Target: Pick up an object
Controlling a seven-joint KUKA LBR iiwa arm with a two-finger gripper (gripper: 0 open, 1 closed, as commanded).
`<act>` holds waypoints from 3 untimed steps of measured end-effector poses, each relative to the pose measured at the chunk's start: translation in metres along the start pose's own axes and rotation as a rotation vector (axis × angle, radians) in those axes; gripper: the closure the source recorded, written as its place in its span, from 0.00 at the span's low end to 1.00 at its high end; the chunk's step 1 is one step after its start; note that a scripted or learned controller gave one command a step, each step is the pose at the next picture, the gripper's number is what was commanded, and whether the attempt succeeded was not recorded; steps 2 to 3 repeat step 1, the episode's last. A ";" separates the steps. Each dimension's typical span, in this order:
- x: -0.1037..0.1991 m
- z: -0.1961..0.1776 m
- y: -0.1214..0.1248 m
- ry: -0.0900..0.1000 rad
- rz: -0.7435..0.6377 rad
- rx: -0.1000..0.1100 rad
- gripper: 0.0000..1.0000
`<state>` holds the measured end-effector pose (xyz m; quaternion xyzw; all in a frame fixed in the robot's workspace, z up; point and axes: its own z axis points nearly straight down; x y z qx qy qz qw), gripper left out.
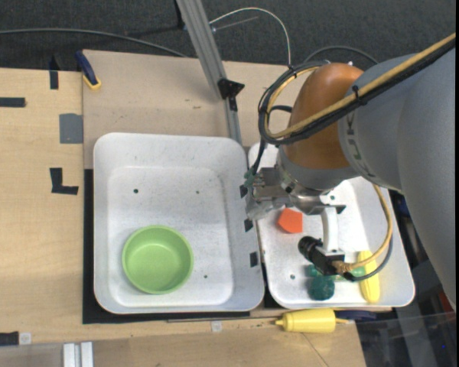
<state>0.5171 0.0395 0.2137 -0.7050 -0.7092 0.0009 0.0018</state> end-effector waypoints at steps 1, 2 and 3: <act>0.047 0.003 -0.006 0.000 -0.001 0.000 1.00; 0.047 0.003 -0.006 0.000 -0.001 0.000 1.00; 0.047 0.003 -0.006 0.000 -0.001 0.000 1.00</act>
